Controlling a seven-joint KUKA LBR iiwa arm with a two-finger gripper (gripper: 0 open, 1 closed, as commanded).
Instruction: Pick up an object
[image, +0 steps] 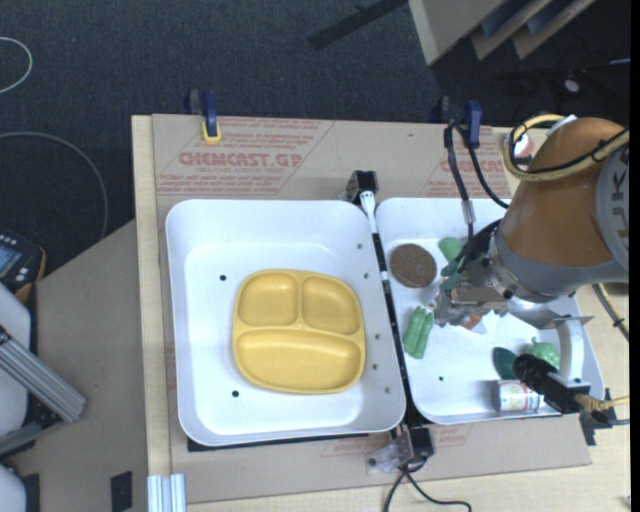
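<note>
Lowest in the frame, in the bottom right corner of the right bin (458, 400), a small white container with a red label (518, 398) lies on its side. Just above it lie a dark green piece (510, 357) and a lighter green piece (546, 352), close together.

Nearer the middle of the frame, a green oblong piece (417, 333) lies against that bin's left wall. The gripper (463, 303) hangs over the middle of the right bin, just right of this piece and slightly above it in the frame. Whether it is spread or closed cannot be told from this angle.

The left bin (200, 300) holds a yellow divided plate (298, 332), flat in its centre.

Higher in the frame, a round brown disc (413, 265) lies in the right bin's upper left part, with another green piece (450, 249) just to its right.

The arm (560, 180), grey with an orange band, enters from the right edge.

Both bins sit side by side on a brown surface (290, 150) with red printing. Two blue clamps (209, 112) grip its top edge.
</note>
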